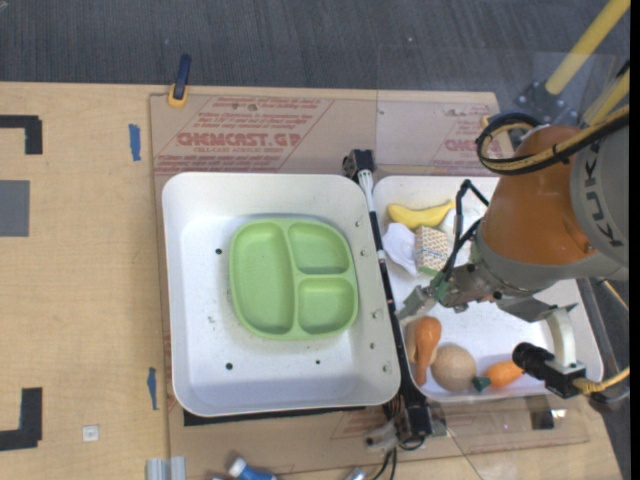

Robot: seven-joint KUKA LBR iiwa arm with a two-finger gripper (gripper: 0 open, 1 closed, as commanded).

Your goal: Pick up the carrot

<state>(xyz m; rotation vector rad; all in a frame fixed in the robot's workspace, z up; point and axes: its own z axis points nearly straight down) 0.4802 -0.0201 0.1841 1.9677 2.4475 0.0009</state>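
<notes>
Carrot in right bin, just right of potato; gripper above-left, apart; grip state unclear.

cam position: sitting fixed above the bench, looking down at a slant
facing: bench's far edge lying along frame top, w/ dark floor showing beyond it
coverage: taking in both white bins, left bin near frame centre, right bin running toward the right side
distance: mid-range, bins filling approx. the centre and right of frame
arm entry: arm reaching in from frame right, covering part of right bin
</notes>
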